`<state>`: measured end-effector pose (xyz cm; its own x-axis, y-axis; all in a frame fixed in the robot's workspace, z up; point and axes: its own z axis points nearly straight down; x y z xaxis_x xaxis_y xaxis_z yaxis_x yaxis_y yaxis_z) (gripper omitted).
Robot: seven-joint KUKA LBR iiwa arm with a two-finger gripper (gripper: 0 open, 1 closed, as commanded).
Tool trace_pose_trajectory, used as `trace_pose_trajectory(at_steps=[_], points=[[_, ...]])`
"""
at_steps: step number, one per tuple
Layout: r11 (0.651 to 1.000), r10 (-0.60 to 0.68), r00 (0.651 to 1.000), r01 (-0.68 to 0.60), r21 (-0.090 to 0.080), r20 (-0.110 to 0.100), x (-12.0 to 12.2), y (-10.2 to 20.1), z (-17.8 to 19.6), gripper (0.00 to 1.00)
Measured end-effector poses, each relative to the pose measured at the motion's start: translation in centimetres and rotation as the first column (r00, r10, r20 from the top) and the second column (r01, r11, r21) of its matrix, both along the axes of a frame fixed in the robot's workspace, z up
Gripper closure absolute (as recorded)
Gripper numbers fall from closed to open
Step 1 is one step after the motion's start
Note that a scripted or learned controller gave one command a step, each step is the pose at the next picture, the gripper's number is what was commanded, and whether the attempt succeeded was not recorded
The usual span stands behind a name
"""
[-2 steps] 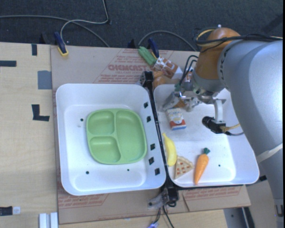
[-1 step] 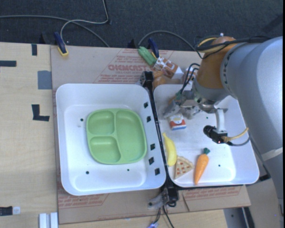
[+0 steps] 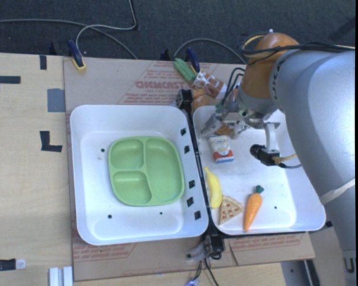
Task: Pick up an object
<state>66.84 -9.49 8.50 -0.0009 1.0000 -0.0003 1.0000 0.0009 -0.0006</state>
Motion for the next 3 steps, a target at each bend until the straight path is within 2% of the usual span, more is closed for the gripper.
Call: trace_pose_trajectory(at_steps=[2,3], points=[[1.0,0.001,1.0,-0.001,-0.001,0.003,-2.9,-0.8,0.1,0.0],[1.0,0.001,1.0,-0.001,0.0,0.002,0.0,-0.5,0.0,0.0]])
